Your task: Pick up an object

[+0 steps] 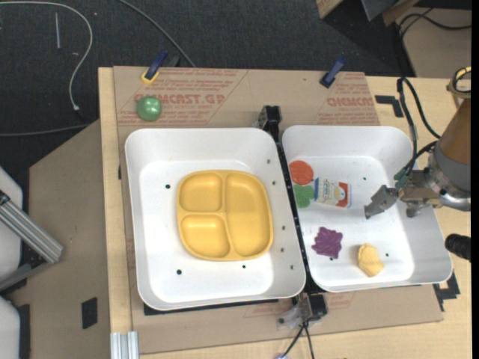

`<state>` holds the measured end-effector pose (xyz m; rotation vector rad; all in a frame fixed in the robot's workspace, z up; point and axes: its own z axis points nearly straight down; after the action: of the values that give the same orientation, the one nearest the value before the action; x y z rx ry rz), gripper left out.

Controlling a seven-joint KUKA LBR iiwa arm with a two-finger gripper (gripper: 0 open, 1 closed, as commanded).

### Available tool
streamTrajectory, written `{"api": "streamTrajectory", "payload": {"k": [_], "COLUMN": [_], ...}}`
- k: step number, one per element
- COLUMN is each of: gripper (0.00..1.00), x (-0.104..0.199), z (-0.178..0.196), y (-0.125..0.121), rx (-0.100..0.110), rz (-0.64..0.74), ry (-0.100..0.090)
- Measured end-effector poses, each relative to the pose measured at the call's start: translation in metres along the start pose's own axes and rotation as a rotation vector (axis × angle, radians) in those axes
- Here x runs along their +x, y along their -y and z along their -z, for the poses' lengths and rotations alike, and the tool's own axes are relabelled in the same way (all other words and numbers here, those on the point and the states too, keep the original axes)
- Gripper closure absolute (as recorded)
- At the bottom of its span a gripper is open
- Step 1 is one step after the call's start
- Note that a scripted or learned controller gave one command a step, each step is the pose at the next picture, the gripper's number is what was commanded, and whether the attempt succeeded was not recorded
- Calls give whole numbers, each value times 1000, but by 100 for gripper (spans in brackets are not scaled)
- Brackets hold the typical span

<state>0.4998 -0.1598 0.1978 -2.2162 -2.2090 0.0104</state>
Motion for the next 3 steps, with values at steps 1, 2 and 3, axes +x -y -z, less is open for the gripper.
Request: {"api": "streamTrajectory", "payload": {"k": [1,2,3], "gripper": [0,0,0], "x": [0,0,0], "z": [6,-54,-107], "y": [-3,-7,-7], "rx": [-12,-10,-6], "rz": [3,3,3], "ry": [3,2,0]}}
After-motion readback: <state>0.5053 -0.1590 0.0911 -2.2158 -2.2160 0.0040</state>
